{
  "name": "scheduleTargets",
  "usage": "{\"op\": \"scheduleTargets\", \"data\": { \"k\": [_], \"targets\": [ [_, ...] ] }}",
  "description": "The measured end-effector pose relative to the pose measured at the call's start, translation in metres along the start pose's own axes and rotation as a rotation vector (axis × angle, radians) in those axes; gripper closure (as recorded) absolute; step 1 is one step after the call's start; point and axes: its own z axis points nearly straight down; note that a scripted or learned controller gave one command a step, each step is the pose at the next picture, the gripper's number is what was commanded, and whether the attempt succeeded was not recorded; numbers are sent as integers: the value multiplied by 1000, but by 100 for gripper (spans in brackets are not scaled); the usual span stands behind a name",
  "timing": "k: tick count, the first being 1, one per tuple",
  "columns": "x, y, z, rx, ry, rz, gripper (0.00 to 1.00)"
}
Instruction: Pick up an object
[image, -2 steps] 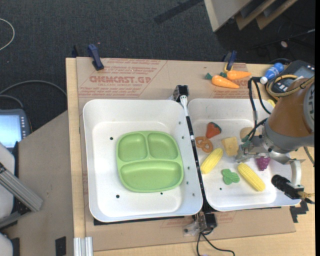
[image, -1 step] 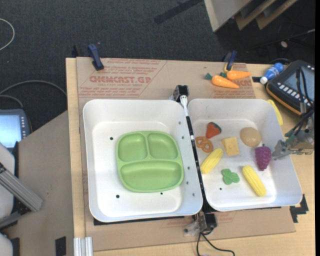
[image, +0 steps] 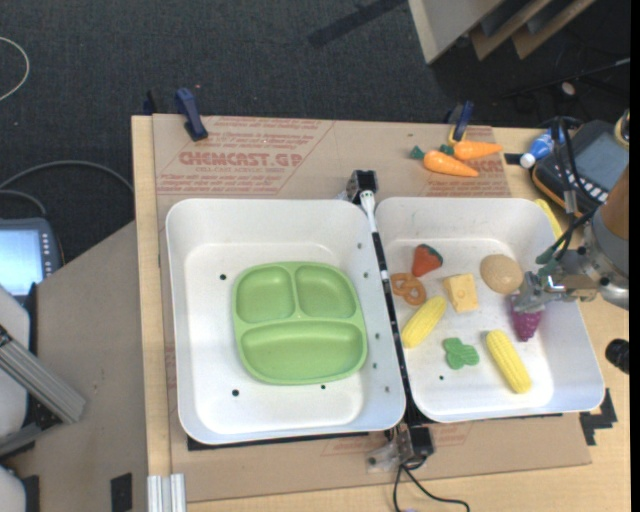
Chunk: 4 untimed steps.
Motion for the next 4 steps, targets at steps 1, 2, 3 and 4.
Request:
{"op": "scheduleTargets", "data": {
  "k": [1,2,3,4],
  "targets": [
    [58,-11,4,7,4,-1,100],
    [55,-11,4,6,2,5,0],
    [-22,-13,44,8,1,12,0],
    [-13,-13,145,9,3,6,0]
  ]
}}
